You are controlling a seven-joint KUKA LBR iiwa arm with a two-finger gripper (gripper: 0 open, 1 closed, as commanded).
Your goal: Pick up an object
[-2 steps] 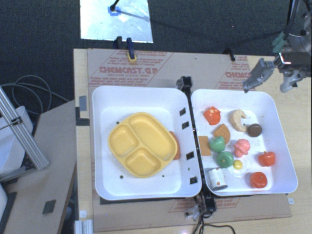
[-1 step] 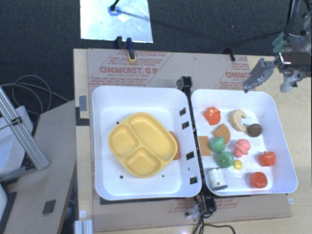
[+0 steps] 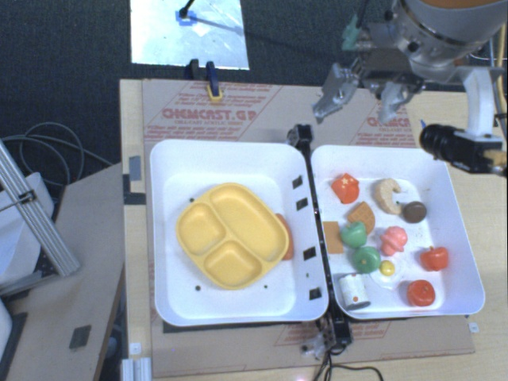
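My gripper (image 3: 355, 111) hangs high over the back edge of the right bin (image 3: 459, 213), its two fingers spread apart with nothing between them. Below it the right bin holds several toy foods: a red strawberry (image 3: 345, 187), a beige curved pastry (image 3: 387, 194), a brown round piece (image 3: 413, 211), a tan toast slice (image 3: 361, 217), two green peppers (image 3: 353, 233), a pink piece (image 3: 393, 240), a red pepper (image 3: 434, 257), a red tomato (image 3: 421, 293), a fried egg (image 3: 386, 270) and a white can (image 3: 353, 288).
The left bin (image 3: 171, 292) carries a yellow divided plate (image 3: 232, 233) with an orange piece (image 3: 286, 236) half under its right edge. A black divider (image 3: 311, 213) joins the bins. A black fitting (image 3: 460, 145) juts in at the right. A clamp (image 3: 211, 79) sits behind the bins.
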